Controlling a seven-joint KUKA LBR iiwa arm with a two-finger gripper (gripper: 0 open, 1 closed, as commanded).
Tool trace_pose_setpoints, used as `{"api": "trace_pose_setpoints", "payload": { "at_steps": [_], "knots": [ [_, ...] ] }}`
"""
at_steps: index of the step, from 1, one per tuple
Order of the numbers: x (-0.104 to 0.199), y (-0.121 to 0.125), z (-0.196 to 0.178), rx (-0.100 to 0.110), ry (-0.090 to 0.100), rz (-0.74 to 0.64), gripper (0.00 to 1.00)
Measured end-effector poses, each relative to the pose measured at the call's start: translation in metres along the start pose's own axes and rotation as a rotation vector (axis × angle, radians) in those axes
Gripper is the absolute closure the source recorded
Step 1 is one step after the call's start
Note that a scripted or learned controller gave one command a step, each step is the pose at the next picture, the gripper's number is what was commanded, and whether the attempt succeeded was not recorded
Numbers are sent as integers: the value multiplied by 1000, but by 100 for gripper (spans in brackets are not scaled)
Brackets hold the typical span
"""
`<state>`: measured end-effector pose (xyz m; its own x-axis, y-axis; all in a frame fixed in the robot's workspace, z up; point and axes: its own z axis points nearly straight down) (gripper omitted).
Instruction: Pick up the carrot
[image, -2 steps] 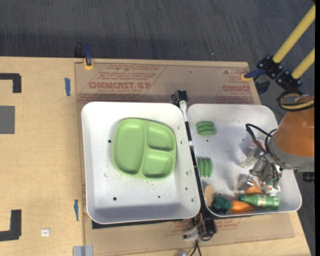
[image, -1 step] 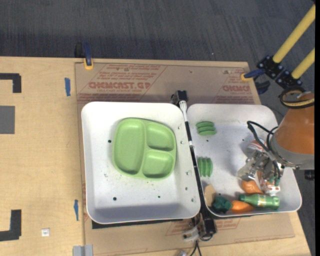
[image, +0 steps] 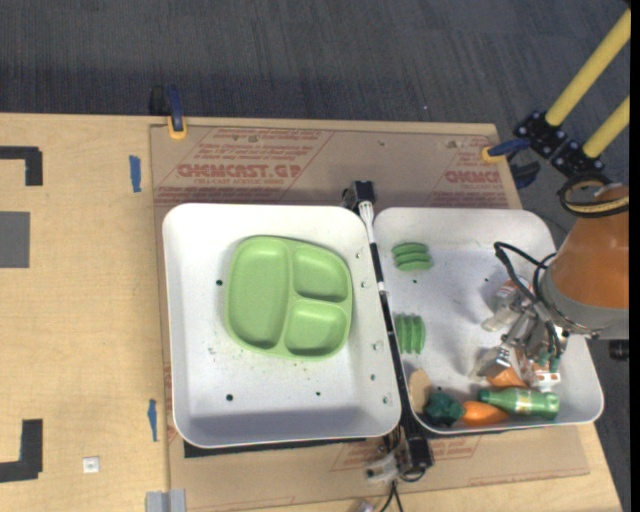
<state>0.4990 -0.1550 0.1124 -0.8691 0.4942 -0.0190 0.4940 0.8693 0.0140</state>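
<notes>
Seen from above, two white bins sit side by side on a brown worktop (image: 80, 300). In the left bin (image: 190, 390) a green divided plate (image: 290, 295) is laid. In the right bin (image: 450, 320) the arm's jaws (image: 515, 350) are lowered near the front right corner; whether they are spread or pressed together cannot be told. The carrot (image: 458, 411), orange with a green top, lies along the front wall, beside a green bottle (image: 520, 402). Two green ridged pieces (image: 410, 257) lie near the divider.

Wooden bench (image: 70, 300) (dark carpet (image: 300, 50) behind)
</notes>
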Motion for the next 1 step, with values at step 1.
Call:
{"api": "trace_pose_setpoints", "payload": {
  "at_steps": [1],
  "knots": [
    [18,3,21,8,5,-237,0]
  ]
}}
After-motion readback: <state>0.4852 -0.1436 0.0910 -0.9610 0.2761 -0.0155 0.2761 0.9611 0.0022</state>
